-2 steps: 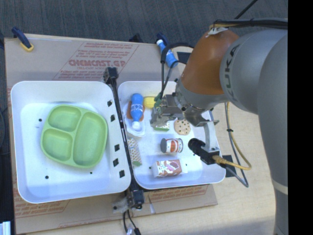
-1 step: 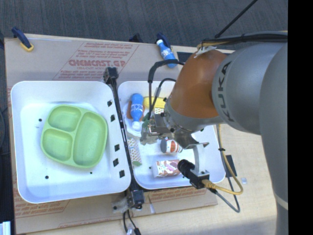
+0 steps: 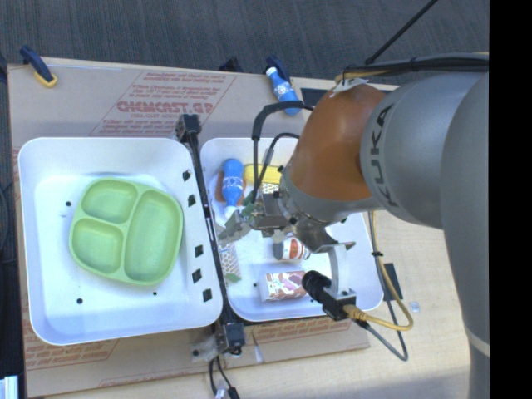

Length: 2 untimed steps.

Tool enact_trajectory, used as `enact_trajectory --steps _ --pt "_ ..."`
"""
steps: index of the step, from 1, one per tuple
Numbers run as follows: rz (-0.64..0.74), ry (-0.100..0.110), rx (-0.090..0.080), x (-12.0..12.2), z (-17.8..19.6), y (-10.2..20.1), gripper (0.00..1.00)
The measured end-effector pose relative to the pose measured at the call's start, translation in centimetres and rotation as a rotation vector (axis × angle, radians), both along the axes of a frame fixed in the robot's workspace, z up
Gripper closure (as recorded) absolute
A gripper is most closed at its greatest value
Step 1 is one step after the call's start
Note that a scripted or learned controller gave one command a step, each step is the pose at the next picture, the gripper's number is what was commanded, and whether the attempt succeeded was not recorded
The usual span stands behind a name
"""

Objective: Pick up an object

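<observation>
Because the loose objects lie in the right bin (image 3: pixel 366 260), the arm (image 3: pixel 391 156) hangs over it, with the end effector (image 3: pixel 245 220) at its 9 o'clock side near the blue bottle (image 3: pixel 232 179). Whether the end effector is apart or together cannot be determined. The green tray (image 3: pixel 127 232) occupies the left bin (image 3: pixel 37 248).

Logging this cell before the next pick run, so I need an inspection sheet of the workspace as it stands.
Surface: bench with two white bins; cardboard sheet beneath.
Job's things: right bin holds a blue bottle, a yellow item, a patterned packet and a small red-and-white item.
Clutter: green divided plate in left bin.
Grippers: gripper low over the right bin; finger state unclear.
Cables: black cable; yellow cable.
Surroundings: blue clamps.
</observation>
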<state>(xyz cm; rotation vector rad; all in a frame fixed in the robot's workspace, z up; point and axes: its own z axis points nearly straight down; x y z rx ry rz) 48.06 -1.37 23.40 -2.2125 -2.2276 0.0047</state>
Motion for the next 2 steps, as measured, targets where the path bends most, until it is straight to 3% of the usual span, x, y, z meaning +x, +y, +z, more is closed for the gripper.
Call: enact_trajectory --steps 1,2 --pt "0.001 0.002 0.0 -0.49 -4.3 3.94 0.0" --pt "0.0 0.001 0.0 -0.47 -4.28 3.89 0.0"
